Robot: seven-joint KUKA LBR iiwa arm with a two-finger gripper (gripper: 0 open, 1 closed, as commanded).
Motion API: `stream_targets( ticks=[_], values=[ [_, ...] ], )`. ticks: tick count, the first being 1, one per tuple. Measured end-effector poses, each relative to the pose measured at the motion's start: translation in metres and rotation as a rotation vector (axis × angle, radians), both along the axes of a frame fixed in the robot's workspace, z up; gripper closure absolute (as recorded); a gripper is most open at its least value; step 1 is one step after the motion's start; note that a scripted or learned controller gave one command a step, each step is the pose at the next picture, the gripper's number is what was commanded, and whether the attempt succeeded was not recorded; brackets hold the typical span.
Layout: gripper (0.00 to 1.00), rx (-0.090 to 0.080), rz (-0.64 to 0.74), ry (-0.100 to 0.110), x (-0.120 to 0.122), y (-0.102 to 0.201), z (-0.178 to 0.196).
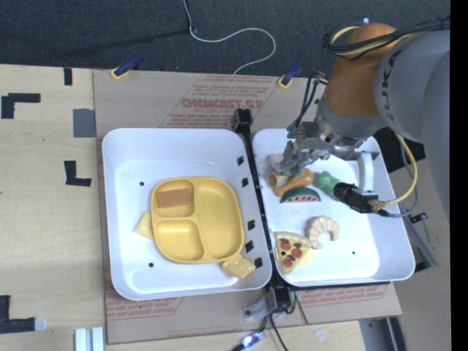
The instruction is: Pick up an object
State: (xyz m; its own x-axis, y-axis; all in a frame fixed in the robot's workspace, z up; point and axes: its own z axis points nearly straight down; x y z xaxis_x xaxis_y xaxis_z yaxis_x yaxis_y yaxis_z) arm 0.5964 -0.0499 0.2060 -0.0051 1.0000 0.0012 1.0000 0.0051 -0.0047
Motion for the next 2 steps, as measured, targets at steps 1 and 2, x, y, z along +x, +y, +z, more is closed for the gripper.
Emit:
stream_targets(
  ticks=[1, 2],
  values=[
    [1.00, 0.001, 0.001, -0.001, -0.026, 0.046, 0.014],
    [1.00, 0.000, 0.000, 0.000, -0.051, 0.091, 0.019]
  ],
)
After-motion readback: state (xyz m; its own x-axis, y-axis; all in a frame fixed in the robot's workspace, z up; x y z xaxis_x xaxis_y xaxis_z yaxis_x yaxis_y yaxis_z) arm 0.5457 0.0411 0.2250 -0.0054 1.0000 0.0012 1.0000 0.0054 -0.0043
